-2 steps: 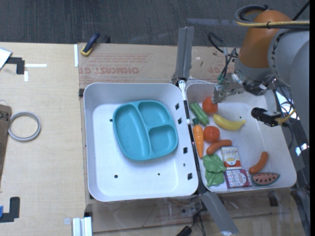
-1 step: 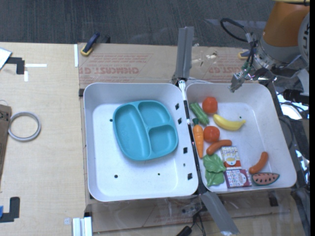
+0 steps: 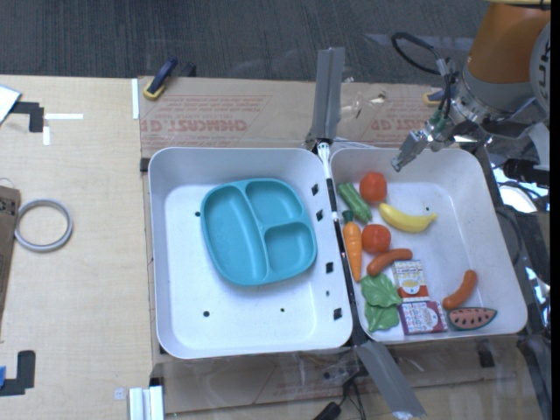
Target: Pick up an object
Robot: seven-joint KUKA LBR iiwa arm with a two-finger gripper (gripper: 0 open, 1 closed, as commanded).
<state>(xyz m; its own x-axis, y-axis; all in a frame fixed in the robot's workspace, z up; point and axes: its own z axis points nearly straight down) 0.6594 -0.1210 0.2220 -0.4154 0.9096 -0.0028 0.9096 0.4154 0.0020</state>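
The gripper [image 3: 409,154] is hanging over the far rim of the right bin [image 3: 490,191], near its far left corner, holding nothing; whether its claw is wide or narrow I cannot tell.

Closest below it a red tomato [image 3: 373,186] is lying toward the bin's far left corner, with a banana [image 3: 408,219] just beside it. Both are looking like light, stiff, smooth plastic toys, so I am guessing the round tomato could slip; the banana's middle seems the surer hold.

A green cucumber [image 3: 354,202] is lying against the left wall, crowding the tomato. A carrot [image 3: 352,248], a second tomato [image 3: 376,237] and a sausage [image 3: 389,261] are clustering nearer the middle. In the left bin [image 3: 175,322] a blue divided plate [image 3: 259,231] is sitting well apart.
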